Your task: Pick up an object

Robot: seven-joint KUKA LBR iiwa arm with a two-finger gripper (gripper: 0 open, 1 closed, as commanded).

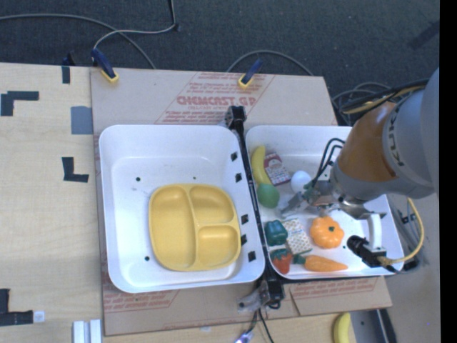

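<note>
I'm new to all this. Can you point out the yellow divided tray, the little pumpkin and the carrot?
yellow divided tray (193, 226): camera view, middle ridge.
little pumpkin (326, 234): camera view, orange body.
carrot (325, 264): camera view, mid-length.

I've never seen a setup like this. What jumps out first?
The yellow divided plate lying alone in the left bin catches the eye first. Next, the right bin crowded with toy food, such as a small orange pumpkin and a carrot, with the grey-and-orange arm reaching over it.

Yellow divided plate (194, 226) in left bin (114, 191); hand (298, 202) low in right bin (323, 132), among toy foods.
</note>
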